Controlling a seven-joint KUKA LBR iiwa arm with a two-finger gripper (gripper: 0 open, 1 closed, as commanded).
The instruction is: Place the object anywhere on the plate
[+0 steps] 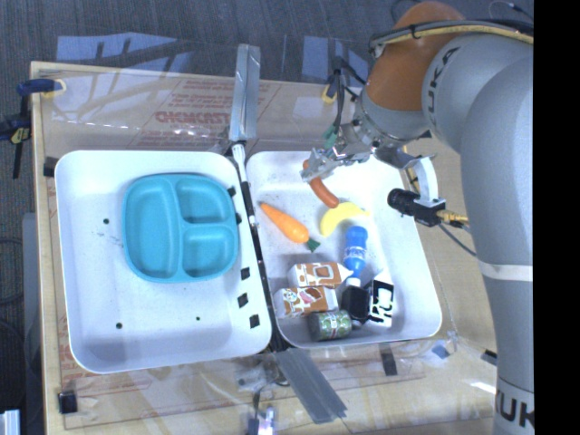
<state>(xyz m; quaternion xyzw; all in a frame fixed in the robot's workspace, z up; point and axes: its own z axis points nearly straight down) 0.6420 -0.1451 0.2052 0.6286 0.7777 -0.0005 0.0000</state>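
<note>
Blue plate (177, 227) smooth matt plastic, bins (82, 270) glossy white plastic.

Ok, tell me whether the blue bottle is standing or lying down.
Lying down: the blue bottle rests on its side in the right bin, beside the banana.

The arm (489, 152) runs off the right edge — the sausage's (323, 191) upper end sits hidden under the gripper (328, 163).

We are seeing blue plate (178, 226) lying flat in left bin, three compartments, sitting toward bin's 12 o'clock. We are seeing red sausage (323, 191) lying tilted in right bin toward 12 o'clock, touching yellow banana's 11 o'clock end, directly under gripper (323, 163). Whether fingers are gripping it, we cannot tell.
</note>
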